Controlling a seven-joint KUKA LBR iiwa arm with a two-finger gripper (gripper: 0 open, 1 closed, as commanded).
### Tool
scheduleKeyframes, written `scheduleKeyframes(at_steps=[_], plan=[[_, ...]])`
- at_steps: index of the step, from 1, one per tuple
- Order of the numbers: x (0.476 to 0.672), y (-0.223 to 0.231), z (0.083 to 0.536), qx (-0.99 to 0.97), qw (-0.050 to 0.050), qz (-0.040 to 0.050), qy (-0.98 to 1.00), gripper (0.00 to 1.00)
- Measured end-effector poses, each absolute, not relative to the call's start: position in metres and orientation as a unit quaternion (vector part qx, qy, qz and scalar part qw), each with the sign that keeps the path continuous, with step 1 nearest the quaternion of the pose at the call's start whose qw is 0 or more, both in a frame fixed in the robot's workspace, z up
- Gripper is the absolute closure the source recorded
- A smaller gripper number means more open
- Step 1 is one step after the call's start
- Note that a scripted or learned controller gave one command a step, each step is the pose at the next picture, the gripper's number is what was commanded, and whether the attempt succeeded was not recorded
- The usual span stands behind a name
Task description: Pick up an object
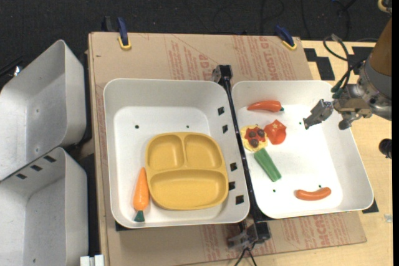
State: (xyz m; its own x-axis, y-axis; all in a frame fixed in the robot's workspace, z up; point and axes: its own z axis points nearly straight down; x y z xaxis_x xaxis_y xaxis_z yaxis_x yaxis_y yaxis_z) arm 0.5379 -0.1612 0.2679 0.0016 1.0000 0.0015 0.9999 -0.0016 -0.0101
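The gripper [325,113] hung over the right bin [349,152] — fingers spread, holding nothing — well apart from the chili [265,106] and sausage [312,194].

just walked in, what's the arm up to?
Pick attempt, nothing grabbed yet. The gripper hangs open over the right bin, near its upper right, with nothing between its fingers. Below it in that bin lie a red chili, a red pepper, a pizza slice, a green piece and a sausage. The left bin has a yellow divided plate and a carrot.
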Motion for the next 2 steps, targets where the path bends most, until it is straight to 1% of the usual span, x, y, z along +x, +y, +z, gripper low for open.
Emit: scheduleKeyframes(at_steps=[1,2], plan=[[0.540,-0.161,0.273,-0.707,0.000,0.0002,-0.707,0.00],[0.547,-0.164,0.225,-0.707,0.002,0.0014,-0.707,0.00]])
